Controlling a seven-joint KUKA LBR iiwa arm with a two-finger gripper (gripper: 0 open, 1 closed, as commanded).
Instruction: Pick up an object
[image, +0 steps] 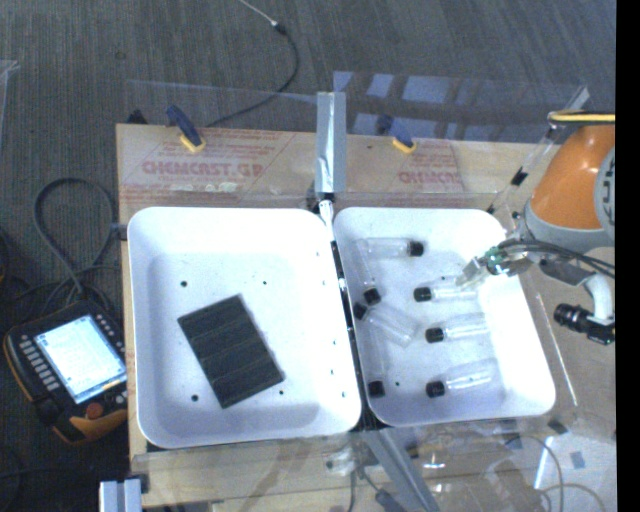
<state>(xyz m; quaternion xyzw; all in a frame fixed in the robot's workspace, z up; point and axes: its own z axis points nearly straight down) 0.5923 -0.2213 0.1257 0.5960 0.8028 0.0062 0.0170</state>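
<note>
The right bin (530, 395) holds several clear vials with black caps. One vial (447, 286) lies slanted in the upper middle, and its far end reaches up toward my gripper (497, 261) at the bin's right rim. Others lie at the back (393, 246), in the middle (457, 329) and at the front (462, 381). Whether the gripper touches the slanted vial is unclear. The arm's orange band (572, 185) sits above the bin's back right corner. A dark ribbed rectangular pad (230, 350) lies flat in the left bin (150, 300).
A raised divider (345, 320) runs between the two bins. Two clamps (183, 123) (400, 142) hold the board at the back. A teach pendant (70, 365) with its cable lies off the bench to the left.
</note>
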